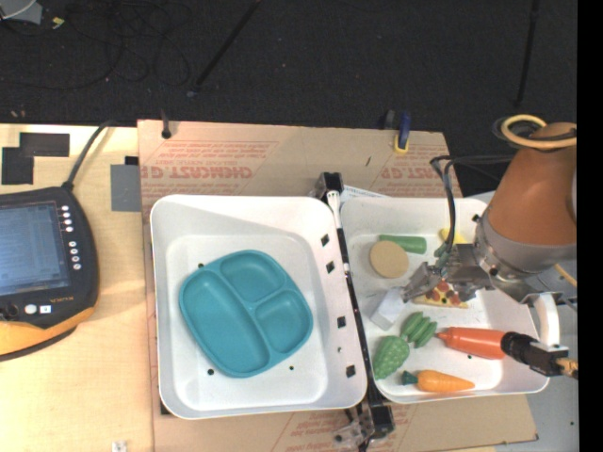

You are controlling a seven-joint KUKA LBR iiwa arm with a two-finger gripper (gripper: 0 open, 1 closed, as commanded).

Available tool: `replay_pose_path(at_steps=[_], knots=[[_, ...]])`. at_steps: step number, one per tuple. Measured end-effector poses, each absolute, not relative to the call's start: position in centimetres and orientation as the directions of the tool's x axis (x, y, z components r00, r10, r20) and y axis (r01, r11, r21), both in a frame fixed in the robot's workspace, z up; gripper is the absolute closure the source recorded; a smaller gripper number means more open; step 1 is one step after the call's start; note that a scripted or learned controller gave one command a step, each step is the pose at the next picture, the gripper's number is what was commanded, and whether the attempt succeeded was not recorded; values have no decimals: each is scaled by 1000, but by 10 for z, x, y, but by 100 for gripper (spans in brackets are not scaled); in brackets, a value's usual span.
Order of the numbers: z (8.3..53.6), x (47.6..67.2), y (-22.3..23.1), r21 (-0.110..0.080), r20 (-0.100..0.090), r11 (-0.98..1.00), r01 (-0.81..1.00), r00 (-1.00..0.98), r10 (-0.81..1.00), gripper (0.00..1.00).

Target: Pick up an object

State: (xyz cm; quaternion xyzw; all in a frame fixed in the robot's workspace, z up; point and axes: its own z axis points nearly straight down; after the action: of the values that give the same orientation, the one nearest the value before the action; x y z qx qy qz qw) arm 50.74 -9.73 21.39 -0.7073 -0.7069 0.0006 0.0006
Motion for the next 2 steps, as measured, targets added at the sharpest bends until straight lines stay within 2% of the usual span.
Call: replay_pose_path(at_steps=[1, 2], knots=[[84, 499, -105, 1, -4, -1, 1000, 1, 1000, 0], [88, 557, -133, 2, -2, 3, 1000, -3, 1000, 0]])
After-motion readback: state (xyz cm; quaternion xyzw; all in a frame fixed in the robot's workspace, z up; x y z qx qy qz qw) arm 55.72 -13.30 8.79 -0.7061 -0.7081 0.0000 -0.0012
